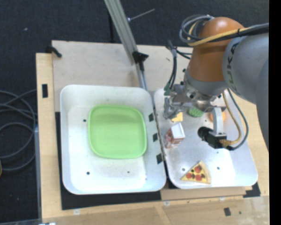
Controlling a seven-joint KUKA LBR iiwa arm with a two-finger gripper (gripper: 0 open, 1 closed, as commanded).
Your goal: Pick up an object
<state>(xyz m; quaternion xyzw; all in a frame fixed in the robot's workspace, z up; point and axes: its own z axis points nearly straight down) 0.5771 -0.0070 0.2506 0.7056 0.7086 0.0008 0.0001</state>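
My gripper (170, 109) hangs low over the far left part of the right bin (234, 168), under the orange wrist band. Just below it lies a small white and reddish box (175, 135). A small yellow piece (178, 118) sits right beside the gripper, between it and the box. Partly hidden under the wrist is a green object (195, 111). A pizza-slice toy (196, 173) rests near the right bin's front edge, well apart from the gripper. Nothing shows between the gripper's tips.
A square light green plate (117, 131) lies in the middle of the left bin (75, 172). A slanted metal pole (124, 29) rises from behind the bins' shared wall. The arm covers the right bin's far corner.
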